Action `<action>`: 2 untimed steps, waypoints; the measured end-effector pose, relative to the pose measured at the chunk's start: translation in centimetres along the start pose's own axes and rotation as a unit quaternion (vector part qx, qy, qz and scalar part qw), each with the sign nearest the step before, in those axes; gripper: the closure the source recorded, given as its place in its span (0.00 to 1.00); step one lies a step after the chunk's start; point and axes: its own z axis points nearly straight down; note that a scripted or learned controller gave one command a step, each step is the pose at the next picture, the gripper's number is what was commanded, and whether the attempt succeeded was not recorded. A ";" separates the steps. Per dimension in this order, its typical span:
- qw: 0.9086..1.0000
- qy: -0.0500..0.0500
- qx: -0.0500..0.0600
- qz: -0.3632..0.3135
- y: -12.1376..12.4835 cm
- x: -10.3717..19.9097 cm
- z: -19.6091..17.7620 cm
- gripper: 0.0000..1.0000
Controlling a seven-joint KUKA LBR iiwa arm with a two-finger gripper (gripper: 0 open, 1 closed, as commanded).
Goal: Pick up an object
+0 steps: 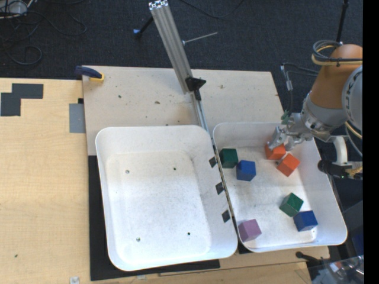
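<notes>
A slanted aluminium rail (175, 47) crosses the bench's far edge toward the seam between the bins, a blue-handled clamp (89, 73) sits at the bench's far left corner, and cables (26, 25) trail over the dark carpet (249, 22).

The place reads as a robotics lab. A plywood tabletop (41, 176) carries two shallow white bins (154, 200), with a handful of small coloured test cubes (246, 170) in one of them. At 12 o'clock an aluminium extrusion post (172, 43) slants up from a clamp. Beyond it lies dark carpet (254, 22) strewn with loose cables (35, 16). At 3 o'clock an industrial arm (334, 93) with an orange band reaches in.
</notes>
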 end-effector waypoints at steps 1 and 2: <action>1.000 -0.001 -0.004 0.000 0.3 -0.1 -6.4 1.00; 1.000 -0.001 -0.003 -0.001 0.3 -0.2 -10.9 1.00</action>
